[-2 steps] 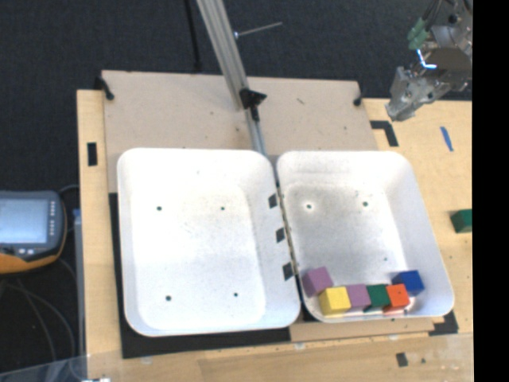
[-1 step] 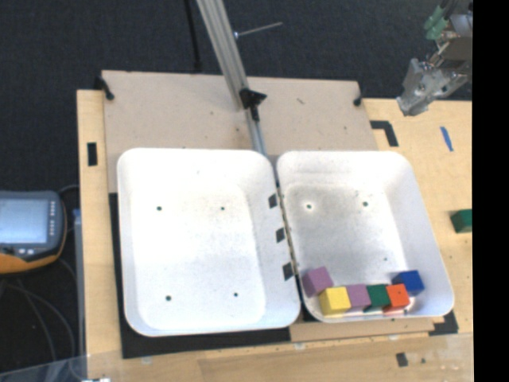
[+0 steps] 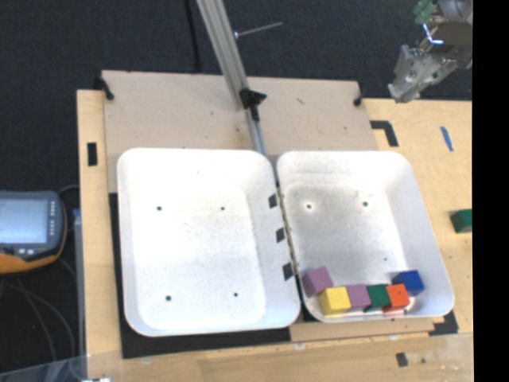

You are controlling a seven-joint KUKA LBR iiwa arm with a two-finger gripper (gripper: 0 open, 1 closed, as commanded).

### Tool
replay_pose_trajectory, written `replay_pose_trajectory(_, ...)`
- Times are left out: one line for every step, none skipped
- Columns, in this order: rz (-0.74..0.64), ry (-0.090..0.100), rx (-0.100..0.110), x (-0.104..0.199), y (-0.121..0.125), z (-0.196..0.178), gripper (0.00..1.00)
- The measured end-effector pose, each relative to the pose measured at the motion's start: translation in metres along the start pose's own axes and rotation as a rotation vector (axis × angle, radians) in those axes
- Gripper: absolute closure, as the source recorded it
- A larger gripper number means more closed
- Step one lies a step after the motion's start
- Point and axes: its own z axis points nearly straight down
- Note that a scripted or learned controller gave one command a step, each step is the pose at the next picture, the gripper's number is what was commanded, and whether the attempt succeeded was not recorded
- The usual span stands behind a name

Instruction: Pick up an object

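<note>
Several small blocks lie along the front edge of the right bin (image 3: 413, 189): a purple block (image 3: 317, 279), a yellow block (image 3: 335, 299), a second purple block (image 3: 358, 296), a green block (image 3: 378, 298), an orange block (image 3: 397, 296) and a blue block (image 3: 409, 281). My gripper (image 3: 408, 80) hangs high at the upper right, beyond the bin's far right corner and well away from the blocks. Nothing shows between its fingers.
The left bin (image 3: 127, 213) sits beside the right one on the wooden bench. A slanted metal pole (image 3: 227, 50) rises from behind the bins. A green object (image 3: 462, 220) rests on the bench at the right edge. A handheld pendant (image 3: 28, 223) lies far left.
</note>
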Motion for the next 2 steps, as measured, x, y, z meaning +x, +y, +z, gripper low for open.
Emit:
replay_pose_trajectory(-0.004,-0.002,-0.005,-0.001,0.000,-0.012,1.00)
replay_pose_trajectory(-0.003,0.003,0.003,0.098,0.012,0.000,1.00)
